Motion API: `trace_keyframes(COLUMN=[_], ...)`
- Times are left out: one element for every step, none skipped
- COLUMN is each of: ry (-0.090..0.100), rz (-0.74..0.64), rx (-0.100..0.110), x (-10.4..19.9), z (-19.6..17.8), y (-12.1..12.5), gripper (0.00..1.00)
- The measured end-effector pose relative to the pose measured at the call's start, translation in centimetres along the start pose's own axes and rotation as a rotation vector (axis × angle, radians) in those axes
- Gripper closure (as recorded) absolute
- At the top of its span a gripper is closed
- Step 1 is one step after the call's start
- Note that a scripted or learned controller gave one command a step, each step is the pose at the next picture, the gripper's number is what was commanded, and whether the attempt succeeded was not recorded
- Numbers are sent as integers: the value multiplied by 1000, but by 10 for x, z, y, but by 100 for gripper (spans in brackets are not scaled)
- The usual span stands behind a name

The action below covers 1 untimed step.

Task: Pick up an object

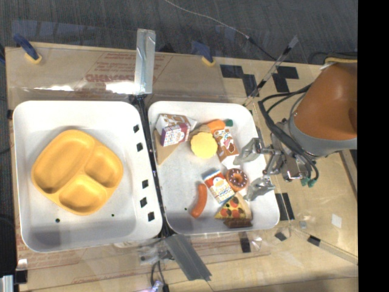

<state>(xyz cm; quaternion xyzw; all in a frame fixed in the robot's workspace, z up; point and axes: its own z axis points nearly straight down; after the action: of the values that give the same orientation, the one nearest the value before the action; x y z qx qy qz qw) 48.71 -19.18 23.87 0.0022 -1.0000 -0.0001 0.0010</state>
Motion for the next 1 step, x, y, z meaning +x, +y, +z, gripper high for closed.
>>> trace_keyframes(ry=[-19], rz=[158], rx=[5], x=[-62], z=[138], y=[-21], gripper=[0])
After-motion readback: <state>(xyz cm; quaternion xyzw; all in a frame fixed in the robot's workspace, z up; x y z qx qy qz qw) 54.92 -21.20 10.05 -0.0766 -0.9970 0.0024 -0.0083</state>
